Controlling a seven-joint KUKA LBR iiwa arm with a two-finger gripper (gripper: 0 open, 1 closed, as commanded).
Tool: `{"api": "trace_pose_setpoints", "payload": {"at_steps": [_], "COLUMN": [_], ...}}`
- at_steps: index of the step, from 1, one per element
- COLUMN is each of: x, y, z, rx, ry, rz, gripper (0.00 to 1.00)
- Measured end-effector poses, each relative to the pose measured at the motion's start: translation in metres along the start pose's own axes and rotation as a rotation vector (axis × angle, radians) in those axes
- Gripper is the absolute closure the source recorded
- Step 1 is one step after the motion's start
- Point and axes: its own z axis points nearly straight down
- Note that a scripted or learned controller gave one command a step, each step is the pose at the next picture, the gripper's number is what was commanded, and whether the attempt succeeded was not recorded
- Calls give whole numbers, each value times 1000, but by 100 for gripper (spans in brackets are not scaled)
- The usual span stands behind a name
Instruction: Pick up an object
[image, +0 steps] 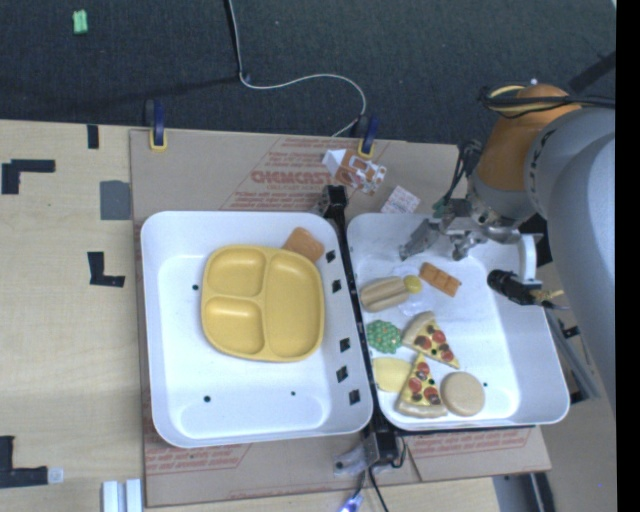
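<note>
The hand (437, 240) hovers over the right bin's (530, 375) far end, its fingers seemingly spread, pinching nothing; just beside it lies an orange block (440, 279); the hot dog (388, 292) rests nearer the divider.

A pale wooden bench (60, 330) filled the frame from nine o'clock down to six, marked with black tape pieces (100, 270). A brown cardboard sheet (250, 170) lay across its centre, clamped at twelve o'clock. Beyond it, dark carpeted floor (400, 50) ran along the top, crossed by a white cable (300, 82).
</note>
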Motion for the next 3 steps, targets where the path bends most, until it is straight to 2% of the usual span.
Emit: {"api": "trace_pose_setpoints", "payload": {"at_steps": [1,2,3], "x": [-12,38,26], "y": [-40,-112,-154], "z": [9,8,9], "rx": [-1,-2,-1], "ry": [2,-5,0], "rz": [5,5,5], "gripper": [0,0,0]}}
